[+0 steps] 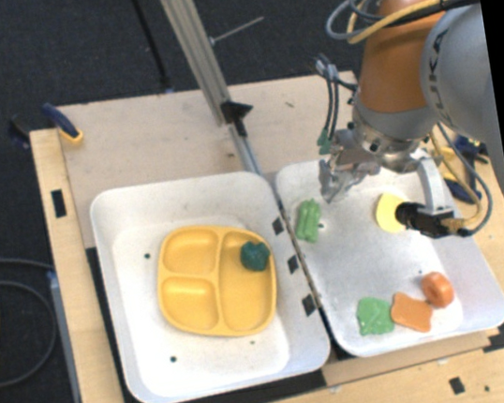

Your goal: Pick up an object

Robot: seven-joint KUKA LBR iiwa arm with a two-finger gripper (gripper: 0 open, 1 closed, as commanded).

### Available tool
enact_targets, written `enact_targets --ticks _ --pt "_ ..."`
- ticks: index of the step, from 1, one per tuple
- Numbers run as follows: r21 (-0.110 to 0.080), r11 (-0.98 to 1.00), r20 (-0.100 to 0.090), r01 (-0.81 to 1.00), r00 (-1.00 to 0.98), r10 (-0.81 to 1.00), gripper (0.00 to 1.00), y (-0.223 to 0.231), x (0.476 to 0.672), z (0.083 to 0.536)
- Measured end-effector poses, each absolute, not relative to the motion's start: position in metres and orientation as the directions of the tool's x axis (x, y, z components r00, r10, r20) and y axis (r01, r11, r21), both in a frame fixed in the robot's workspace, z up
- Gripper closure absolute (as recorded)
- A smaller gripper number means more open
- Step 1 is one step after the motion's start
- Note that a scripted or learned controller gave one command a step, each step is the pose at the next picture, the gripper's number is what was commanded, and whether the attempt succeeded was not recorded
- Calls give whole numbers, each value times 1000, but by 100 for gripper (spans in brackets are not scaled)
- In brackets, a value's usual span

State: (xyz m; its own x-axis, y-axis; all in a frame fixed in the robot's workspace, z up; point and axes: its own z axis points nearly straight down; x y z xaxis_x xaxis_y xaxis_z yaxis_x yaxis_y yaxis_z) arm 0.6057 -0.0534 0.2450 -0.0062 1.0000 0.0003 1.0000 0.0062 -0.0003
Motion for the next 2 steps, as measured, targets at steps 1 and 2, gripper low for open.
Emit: enact_targets --ticks 1,2 --pt "3 8 1 1000 -8 1000 100 -1 617 255" --pt "2 8 1 1000 -8 1000 100 59 631 247"
